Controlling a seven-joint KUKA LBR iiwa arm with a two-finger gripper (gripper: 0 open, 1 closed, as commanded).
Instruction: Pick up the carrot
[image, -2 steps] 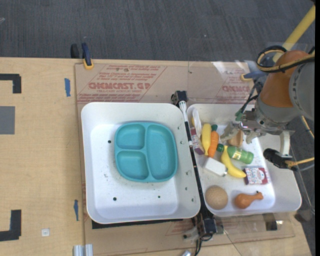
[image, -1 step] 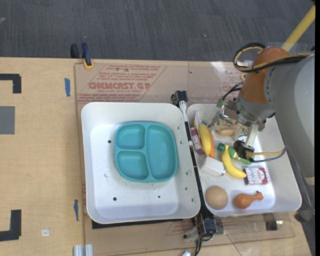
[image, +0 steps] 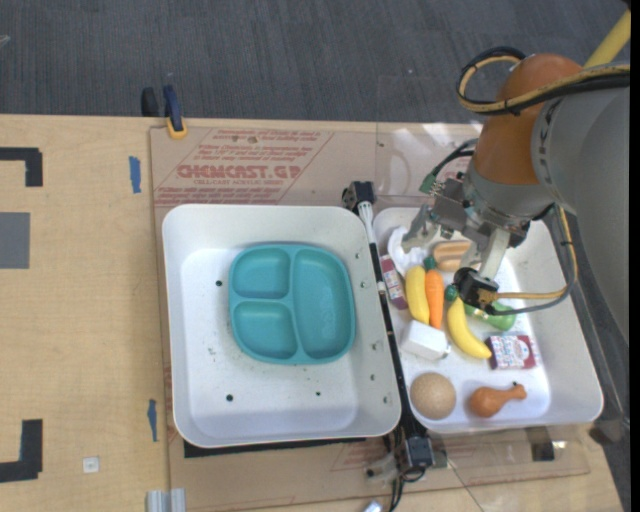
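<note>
While my gripper (image: 450, 255) hung over the back half of the right bin (image: 572, 392), both fingers stood spread wide, with nothing clamped between them. A tan rounded item (image: 452, 249) lay under the gap. Couldn't tell whether either finger touched it.

The carrot (image: 434, 297) lay just camera-side of that tan item, below the gripper and not gripped. It ran lengthwise, front to back. It sat squeezed between a yellow piece (image: 416, 295) on its left in view and a banana (image: 462, 328) on its right, both just beside it. A white block (image: 425, 342) sat at the carrot's near end.

Further out:
- A green item (image: 501, 319) lay just right of the banana, mostly hidden.
- A purple-and-red packet (image: 511, 350) lay near the banana's lower end.
- A round tan ball (image: 434, 394) and an orange-brown drumstick shape (image: 493, 399) lay along the front of the bin, apart from each other.
- A reddish item (image: 393, 285) lay against the bin's left wall.

The left bin (image: 190, 400) held a teal three-compartment plate (image: 293, 303), lying flat near its middle. Both bins sat on a cardboard sheet (image: 240, 165).
</note>
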